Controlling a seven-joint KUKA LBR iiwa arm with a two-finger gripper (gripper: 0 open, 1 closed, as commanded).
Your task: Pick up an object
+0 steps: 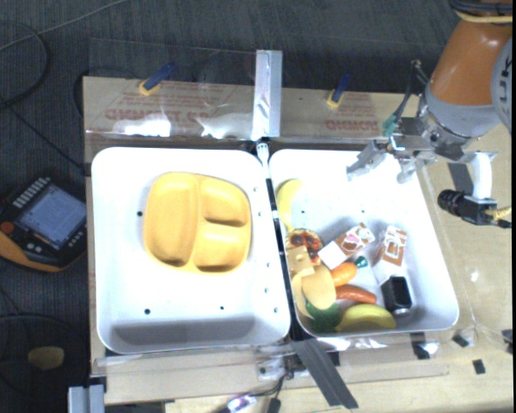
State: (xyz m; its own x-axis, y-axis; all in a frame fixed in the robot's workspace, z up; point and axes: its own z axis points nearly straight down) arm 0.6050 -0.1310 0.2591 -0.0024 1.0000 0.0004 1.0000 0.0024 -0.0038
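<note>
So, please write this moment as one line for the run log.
gripper: open, nothing held, above right bin far edge | yellow tray: in left bin | small items: piled in right bin near side

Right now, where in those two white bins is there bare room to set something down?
Left bin: a bare strip between the yellow tray and the near wall. Right bin: bare floor at its far end, below the tool. Its near end is crowded with the toy food pile.

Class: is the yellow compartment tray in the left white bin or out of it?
In. The yellow compartment tray lies flat inside the left white bin.
</note>
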